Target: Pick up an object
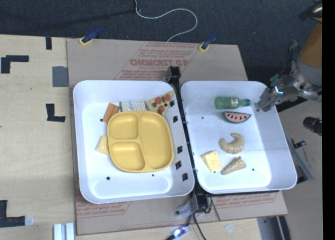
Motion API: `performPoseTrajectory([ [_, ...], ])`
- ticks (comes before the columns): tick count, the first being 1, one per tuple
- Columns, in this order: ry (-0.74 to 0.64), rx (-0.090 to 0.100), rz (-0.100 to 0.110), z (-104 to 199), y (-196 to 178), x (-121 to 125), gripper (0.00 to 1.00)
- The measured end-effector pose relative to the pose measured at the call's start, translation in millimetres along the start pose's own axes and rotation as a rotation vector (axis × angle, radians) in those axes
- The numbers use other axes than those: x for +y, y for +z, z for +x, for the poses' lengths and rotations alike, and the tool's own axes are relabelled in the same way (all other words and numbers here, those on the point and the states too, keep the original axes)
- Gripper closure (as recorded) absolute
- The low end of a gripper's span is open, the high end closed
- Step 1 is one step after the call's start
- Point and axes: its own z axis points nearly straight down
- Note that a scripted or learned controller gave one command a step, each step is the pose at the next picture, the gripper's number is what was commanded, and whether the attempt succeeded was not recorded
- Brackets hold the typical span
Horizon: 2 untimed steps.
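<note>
The right bin (272, 129) holds a green bottle (231, 102) lying on its side, a watermelon slice (237, 117), a croissant (232, 142), a yellow cheese wedge (212, 161) and a tan cone-shaped piece (234, 166). My gripper (267, 96) hangs over that bin's upper right rim, to the right of the bottle and the watermelon slice and apart from both. It is open, with nothing between its fingers.
The left bin (86, 129) carries a yellow divided plate (140, 140), with a pizza slice (162, 101), an orange piece (110, 112) and a yellow wedge (101, 144) around it. Both bins rest on cardboard (157, 61). A white cable (167, 16) loops behind them.
</note>
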Motion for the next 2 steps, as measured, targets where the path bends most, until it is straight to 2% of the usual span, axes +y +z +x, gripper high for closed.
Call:
performPoseTrajectory([
  [1, -0.003, 0.002, 0.005, 50.4, 8.3, 1.4, 1.00],
  [2, -0.004, 0.002, 0.004, 100.4, 1.8, 18.9, 1.00],
])
